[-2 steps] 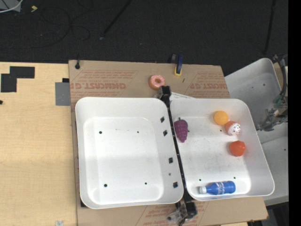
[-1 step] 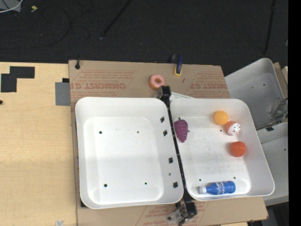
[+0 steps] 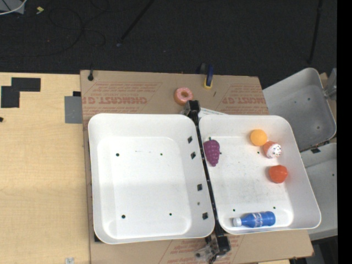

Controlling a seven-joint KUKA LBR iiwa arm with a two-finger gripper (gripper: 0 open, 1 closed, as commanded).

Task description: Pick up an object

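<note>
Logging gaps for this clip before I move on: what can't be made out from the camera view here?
- Small white and orange object in the right bin: too small to identify.
- Blue bottle: label too small to read.
- Purple object by the divider: blurred, so its kind is unclear.
- Clamp at the bottom edge: cut off by the frame.

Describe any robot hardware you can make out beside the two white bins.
To the right of the right bin lies a flat, pale grey metal plate with rounded corners and a few small dark holes. Whether it is part of the robot's mounting cannot be told from this view.
</note>
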